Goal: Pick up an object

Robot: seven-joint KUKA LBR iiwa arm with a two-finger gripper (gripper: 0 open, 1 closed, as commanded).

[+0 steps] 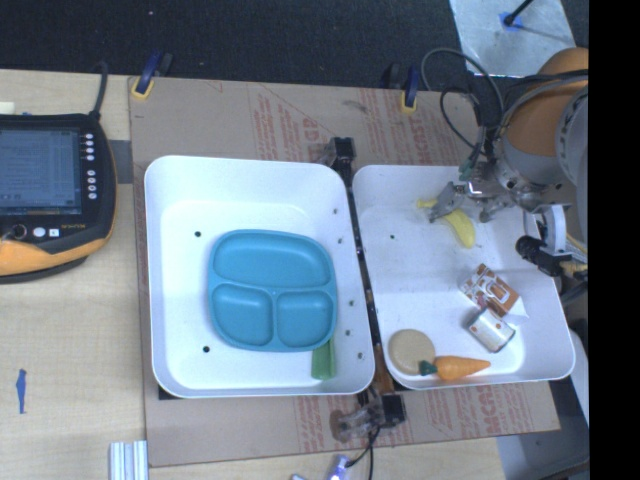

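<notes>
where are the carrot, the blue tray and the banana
carrot [462, 368]: camera view, middle of its orange body
blue tray [272, 290]: camera view, ridge where its three compartments meet
banana [461, 229]: camera view, lower yellow part, below the gripper

Two shallow white plastic bins [250, 183] look smooth and faintly glossy. The blue divided plastic tray [271, 290] at centre left is matt. Brown printed cardboard [250, 108] lies beneath, on pale matt wood-look bench [60, 368]. The small metal can [490, 329], lower right, shines.
</notes>
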